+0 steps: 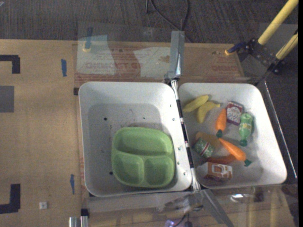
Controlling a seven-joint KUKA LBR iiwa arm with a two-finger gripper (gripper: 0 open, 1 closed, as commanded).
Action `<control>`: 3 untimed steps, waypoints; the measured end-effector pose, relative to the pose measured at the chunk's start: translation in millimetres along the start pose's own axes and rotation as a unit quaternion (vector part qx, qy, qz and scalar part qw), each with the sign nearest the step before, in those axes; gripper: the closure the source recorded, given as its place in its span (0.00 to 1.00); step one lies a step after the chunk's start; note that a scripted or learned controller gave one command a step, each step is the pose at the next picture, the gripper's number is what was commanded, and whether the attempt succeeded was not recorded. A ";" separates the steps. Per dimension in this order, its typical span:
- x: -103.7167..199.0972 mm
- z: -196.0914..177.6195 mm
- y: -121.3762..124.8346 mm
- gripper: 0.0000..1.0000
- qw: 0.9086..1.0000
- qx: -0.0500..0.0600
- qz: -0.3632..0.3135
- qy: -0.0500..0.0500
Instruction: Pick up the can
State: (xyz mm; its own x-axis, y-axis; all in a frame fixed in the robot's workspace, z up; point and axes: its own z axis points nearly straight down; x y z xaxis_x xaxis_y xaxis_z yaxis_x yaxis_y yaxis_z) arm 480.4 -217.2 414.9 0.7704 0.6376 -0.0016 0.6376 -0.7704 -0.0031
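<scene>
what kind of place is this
Most likely a robot lab's pick-and-place test bench, not a kitchen. Two white bins sit side by side on a taped cardboard-covered bench. One holds a green divided tray, the other toy food: bananas, carrots, a small can.

Two bins sit side by side on a bench. The left bin (94,103) holds a divided tray (142,157) toward its near right corner. The right bin (265,145) holds bananas (202,107) at the far left, a carton (234,113) and bottle (245,126) to their right, two carrots (221,120), a can (204,148) near the left wall, and a box (218,171) nearest the front.
</scene>
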 end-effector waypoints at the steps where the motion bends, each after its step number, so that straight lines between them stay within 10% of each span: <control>1: -3.3 -19.7 2.8 1.00 0.997 -0.002 0.075 0.001; 3: -3.1 37.0 3.7 1.00 0.990 0.000 0.141 0.000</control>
State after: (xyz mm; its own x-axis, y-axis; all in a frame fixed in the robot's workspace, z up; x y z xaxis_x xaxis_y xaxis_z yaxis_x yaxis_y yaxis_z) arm 480.3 -222.0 377.9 0.9173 0.3981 -0.0028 0.3981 -0.9173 -0.0035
